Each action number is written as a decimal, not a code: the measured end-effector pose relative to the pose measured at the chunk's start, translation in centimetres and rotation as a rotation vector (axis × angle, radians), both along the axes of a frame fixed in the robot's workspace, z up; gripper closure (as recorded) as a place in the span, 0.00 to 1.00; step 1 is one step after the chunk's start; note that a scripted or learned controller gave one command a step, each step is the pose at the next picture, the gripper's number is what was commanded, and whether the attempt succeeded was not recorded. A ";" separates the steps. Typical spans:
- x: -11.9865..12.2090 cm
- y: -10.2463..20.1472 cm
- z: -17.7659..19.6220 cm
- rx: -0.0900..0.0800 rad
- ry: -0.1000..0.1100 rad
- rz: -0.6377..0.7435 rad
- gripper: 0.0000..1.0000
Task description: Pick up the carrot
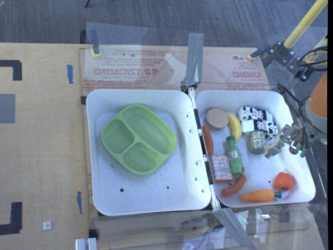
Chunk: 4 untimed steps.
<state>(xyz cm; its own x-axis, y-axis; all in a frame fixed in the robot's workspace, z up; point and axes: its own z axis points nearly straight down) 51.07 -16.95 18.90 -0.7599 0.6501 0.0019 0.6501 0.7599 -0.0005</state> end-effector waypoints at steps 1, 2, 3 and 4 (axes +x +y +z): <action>0.0 0.0 0.0 0.000 0.001 -0.001 0.00; -2.6 -4.0 -9.5 -0.001 -0.008 0.108 0.00; -2.4 -5.3 -10.1 -0.010 -0.022 0.593 0.00; -2.6 -5.3 -9.4 -0.003 -0.015 0.590 1.00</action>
